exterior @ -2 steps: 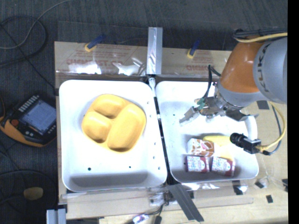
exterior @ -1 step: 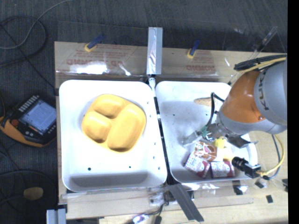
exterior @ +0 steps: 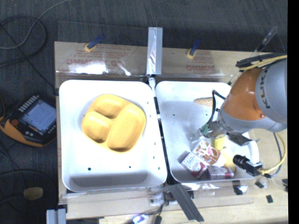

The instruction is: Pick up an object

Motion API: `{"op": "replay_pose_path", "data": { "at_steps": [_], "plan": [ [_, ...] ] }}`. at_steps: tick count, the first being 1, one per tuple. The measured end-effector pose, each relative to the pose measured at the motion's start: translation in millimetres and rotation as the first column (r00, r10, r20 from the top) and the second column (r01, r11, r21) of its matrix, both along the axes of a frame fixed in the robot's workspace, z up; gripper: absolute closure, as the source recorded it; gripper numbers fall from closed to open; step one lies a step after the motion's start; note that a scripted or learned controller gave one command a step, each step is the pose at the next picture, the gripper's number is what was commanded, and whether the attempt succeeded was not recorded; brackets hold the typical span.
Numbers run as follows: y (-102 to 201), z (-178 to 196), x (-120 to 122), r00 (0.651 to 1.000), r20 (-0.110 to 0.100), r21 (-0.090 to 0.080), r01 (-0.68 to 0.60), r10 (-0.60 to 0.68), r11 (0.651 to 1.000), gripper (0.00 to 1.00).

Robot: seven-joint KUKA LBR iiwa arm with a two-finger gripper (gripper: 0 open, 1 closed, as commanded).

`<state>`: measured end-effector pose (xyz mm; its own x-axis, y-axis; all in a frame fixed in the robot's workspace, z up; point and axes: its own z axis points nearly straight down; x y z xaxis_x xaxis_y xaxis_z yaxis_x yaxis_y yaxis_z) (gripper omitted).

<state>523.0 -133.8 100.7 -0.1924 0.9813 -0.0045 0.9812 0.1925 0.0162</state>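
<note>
Camera view from above shows the grey arm (exterior: 275,92) with its orange band reaching in from the right, its gripper (exterior: 212,130) lowered into the right bin (exterior: 177,106). How far the gripper stands open cannot be told, since the wrist covers it from this angle, and nothing can be seen held in it. It sits just above a loose heap of small objects near the bin's front edge: a red-and-white printed packet (exterior: 202,157), crumpled and tilted, with writing too small to read; a pale yellow rounded piece (exterior: 225,157) just beside it; and a dark reddish flat item (exterior: 219,172) under them. A tan, elongated object (exterior: 204,101) lies apart near the bin's back wall. In the left bin (exterior: 70,171) rests a large yellow lump (exterior: 113,122), soft-looking and smooth, formed of three rounded lobes pressed together. Both bins are shallow, white and glossy with rounded corners. Black lettering on the arm's grey shell is partly visible, cut off at the edge.
</note>
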Motion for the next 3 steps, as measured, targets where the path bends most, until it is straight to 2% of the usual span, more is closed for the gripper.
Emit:
{"op": "replay_pose_path", "data": {
  "at_steps": [1,2,3],
  "plan": [
    [62,83,20,1.000,-0.017,0.000,0.020,-0.020,1.000,1.00],
    [62,83,20,1.000,-0.018,0.000,0.020,-0.020,1.000,0.00],
    [27,32,0,0.997,-0.019,-0.001,0.077,-0.077,0.997,0.00]
  ]
}}
